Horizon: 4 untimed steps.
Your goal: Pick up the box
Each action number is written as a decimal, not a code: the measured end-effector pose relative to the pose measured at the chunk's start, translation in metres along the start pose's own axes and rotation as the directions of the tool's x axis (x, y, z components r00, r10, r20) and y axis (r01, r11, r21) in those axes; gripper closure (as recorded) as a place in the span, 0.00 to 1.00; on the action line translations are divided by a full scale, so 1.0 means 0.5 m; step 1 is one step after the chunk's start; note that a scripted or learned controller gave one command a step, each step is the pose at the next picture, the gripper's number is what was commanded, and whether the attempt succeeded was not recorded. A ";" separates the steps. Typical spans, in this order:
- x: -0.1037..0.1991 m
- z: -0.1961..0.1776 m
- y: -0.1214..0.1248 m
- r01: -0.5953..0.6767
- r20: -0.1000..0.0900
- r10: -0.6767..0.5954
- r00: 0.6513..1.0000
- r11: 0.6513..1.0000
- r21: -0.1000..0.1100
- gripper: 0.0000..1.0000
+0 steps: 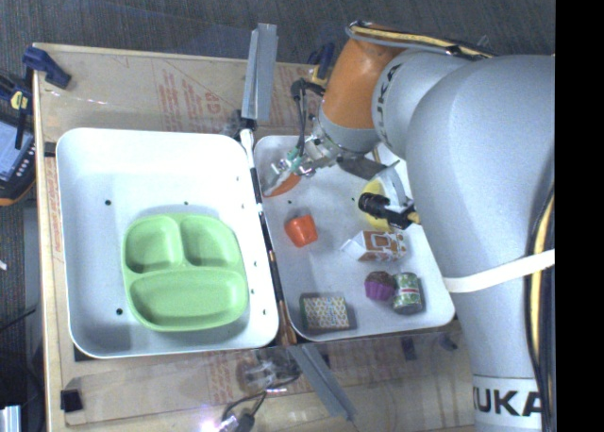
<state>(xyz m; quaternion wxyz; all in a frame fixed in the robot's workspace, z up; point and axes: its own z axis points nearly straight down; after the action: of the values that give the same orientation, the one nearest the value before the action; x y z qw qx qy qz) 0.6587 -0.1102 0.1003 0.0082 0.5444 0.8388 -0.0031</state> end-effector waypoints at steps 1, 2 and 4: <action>0.003 -0.026 0.007 0.006 0.000 -0.006 1.000 1.000 -0.008 1.00; 0.136 -0.188 0.060 0.552 -0.013 -0.552 0.833 0.834 -0.008 1.00; 0.084 -0.315 0.037 -0.228 -0.015 0.229 0.973 0.974 0.007 1.00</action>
<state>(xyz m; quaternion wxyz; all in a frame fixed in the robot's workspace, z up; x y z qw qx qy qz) 0.6568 -0.0621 0.2569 0.0004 0.6373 0.7706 -0.0001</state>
